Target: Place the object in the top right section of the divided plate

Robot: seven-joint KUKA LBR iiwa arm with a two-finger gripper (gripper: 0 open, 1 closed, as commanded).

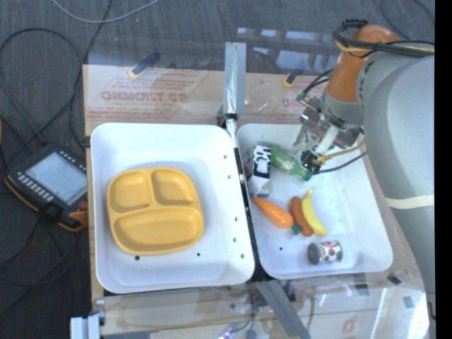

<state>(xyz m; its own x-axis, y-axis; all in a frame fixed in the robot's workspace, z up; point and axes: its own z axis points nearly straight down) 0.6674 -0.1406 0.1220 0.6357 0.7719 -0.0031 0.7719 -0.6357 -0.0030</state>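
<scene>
The divided plate [155, 210] looks like smooth matt yellow plastic; both bins [212, 260] are glossy white plastic.

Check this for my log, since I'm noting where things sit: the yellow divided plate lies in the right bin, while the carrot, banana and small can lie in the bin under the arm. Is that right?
One detail is wrong. The camera view shows the yellow divided plate in the left bin, not the right one. The rest stands: the carrot, banana and small can lie in the right bin, under the arm.
</scene>
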